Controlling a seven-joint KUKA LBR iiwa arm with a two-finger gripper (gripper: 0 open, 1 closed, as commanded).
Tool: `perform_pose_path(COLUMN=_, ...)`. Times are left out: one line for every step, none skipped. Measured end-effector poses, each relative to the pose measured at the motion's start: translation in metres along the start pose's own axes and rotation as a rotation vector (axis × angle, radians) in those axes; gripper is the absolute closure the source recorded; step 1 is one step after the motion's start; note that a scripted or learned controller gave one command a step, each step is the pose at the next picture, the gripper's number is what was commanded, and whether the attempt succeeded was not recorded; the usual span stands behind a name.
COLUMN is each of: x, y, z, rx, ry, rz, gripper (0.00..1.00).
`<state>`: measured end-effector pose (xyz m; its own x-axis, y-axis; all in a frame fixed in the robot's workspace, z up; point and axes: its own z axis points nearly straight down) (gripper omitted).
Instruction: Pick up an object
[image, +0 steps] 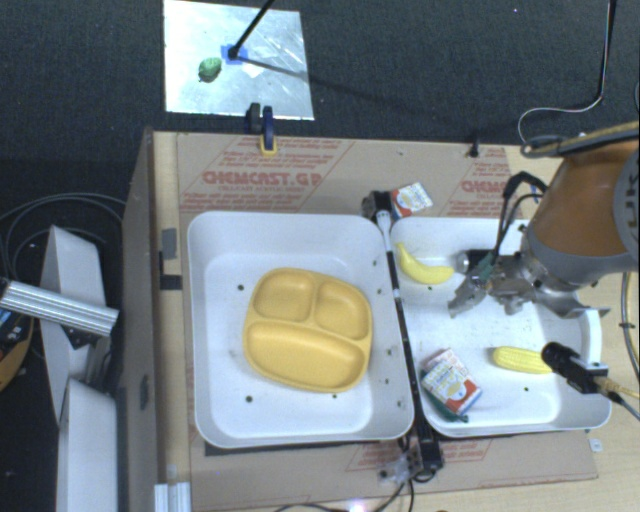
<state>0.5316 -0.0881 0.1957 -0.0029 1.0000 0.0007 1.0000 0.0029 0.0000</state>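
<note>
1. Two shallow white plastic bins sit side by side on the table. The left bin holds a yellow three-compartment plastic plate at the centre of the frame.
2. The right bin holds a small yellow toy banana near its upper left corner, a yellow toy corn cob at lower right, and a small red-and-white printed carton at its lower left.
3. The grey arm with the orange band enters from the right of the frame. Its pincer hangs over the middle of the right bin, just right of the banana, with the two metal fingers spread apart and nothing between them.
4. Judged nearest target: the banana. It looks light, rigid and smooth, so likely slippery; a grip across its thick middle, square to the curve, seems safest.
5. Risk: the banana lies close to the bin wall, which may block one finger.
</note>
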Motion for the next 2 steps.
perform_pose_path(x=-0.066, y=0.017, z=0.111, rx=-0.002, ry=-0.002, rz=0.002, gripper=0.0)
perform_pose_path(x=-0.036, y=0.073, z=0.077, rx=-0.004, ry=-0.001, rz=-0.001, gripper=0.0)
